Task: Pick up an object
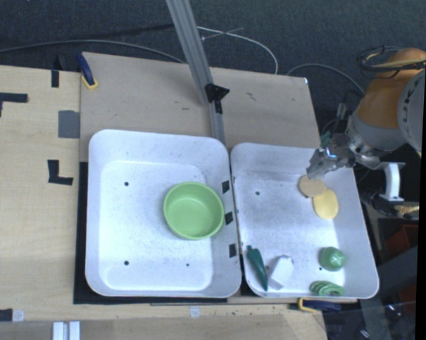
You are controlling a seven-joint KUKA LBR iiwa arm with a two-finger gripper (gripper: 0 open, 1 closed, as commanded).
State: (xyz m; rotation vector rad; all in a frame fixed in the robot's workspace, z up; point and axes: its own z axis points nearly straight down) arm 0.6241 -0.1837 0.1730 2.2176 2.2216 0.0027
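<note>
The arm (392,103) comes in from three o'clock, its orange band high at the view's two o'clock corner and the grey wrist angled down and leftward toward the right bin (268,196). The gripper (319,167) hangs at that bin's one o'clock edge, tips just above a tan disc (311,186). The fingers are too small and blurred to read; it cannot be told how far apart they stand, and nothing shows between them.

A yellow piece (326,204) lies touching the disc at its five o'clock side. Further toward six o'clock along the bin's right wall sit a green ball (332,258) and, near the corner, a green ridged piece (326,288). At the bin's seven o'clock corner lie a dark green stick (257,266) and, just beside it, a white block (282,269).

The left bin (122,162) holds a green bowl (193,211), upright, toward its three o'clock side.
</note>
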